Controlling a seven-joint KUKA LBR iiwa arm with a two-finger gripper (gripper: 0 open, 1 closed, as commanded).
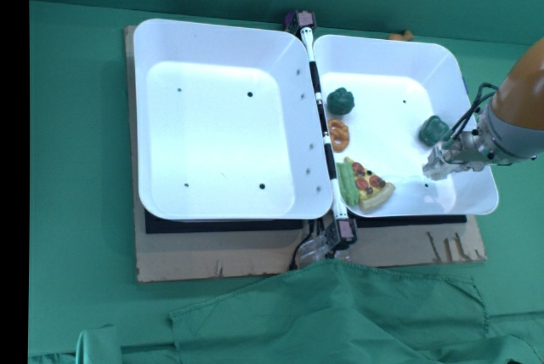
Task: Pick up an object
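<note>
The right bin (442,60) holds several toy foods. A dark green lump (341,100) lies near its left wall, with an orange pretzel (338,134) just below it. Lower down, a pizza slice (370,185) rests beside a light green strip (347,182). A second dark green piece (433,131) sits near the right wall. My gripper (440,164) hangs low over the bin's right front part, just in front of that green piece and close to or touching it. The orange-banded arm (523,99) comes in from the right.
The left bin (170,39) stands beside the right one, with a black and white clamp bar (316,90) between them. Both rest on cardboard (212,256). Green cloth (340,311) is bunched at the front. A small orange item (400,36) lies behind the right bin.
</note>
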